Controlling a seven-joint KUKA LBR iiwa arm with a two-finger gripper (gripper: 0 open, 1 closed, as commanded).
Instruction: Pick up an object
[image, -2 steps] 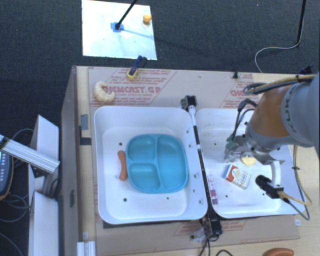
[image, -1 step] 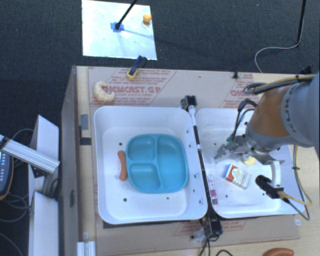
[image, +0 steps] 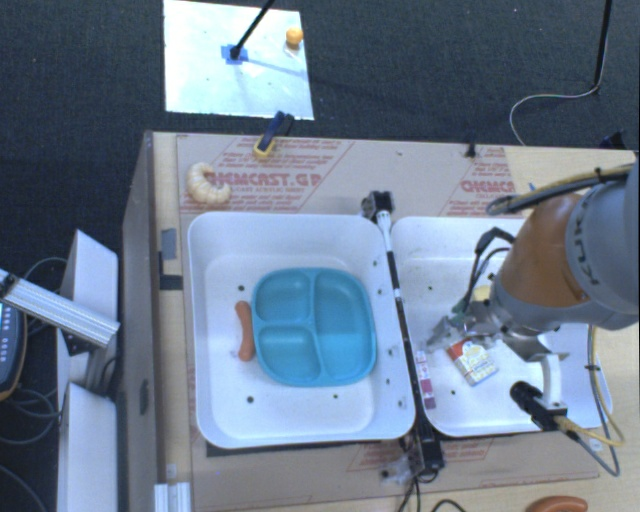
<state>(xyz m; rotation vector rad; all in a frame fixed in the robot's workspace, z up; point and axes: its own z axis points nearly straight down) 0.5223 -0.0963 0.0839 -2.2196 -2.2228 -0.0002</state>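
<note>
Bench seen from above at a slant, carrying two shallow white bins side by side. Left bin (image: 215, 300): a blue divided plate (image: 313, 326) with four compartments lies at its centre, and an orange sausage-shaped piece (image: 244, 331) lies just beside the plate at 9 o'clock, apart from the bin wall. Bare floor rings the plate, widest at 6 o'clock. A dark rail (image: 398, 300) runs along the seam between the bins.

Right bin (image: 430, 250): a small red-and-white packet (image: 471, 360) lies tilted on the floor at about 7 o'clock from the bin's centre, just beside the gripper (image: 452, 330) and at roughly 5 o'clock from it. Whether the packet touches the fingers cannot be told, and whether the jaws are spread or closed cannot be told either, since the grey arm (image: 580, 265) overhangs them. The bin floor toward 11 o'clock is bare.

The arm hides the bin's 3 o'clock side. A pale ridged object (image: 208, 183) lies on the cardboard at 11 o'clock from the left bin; its identity is unclear.
</note>
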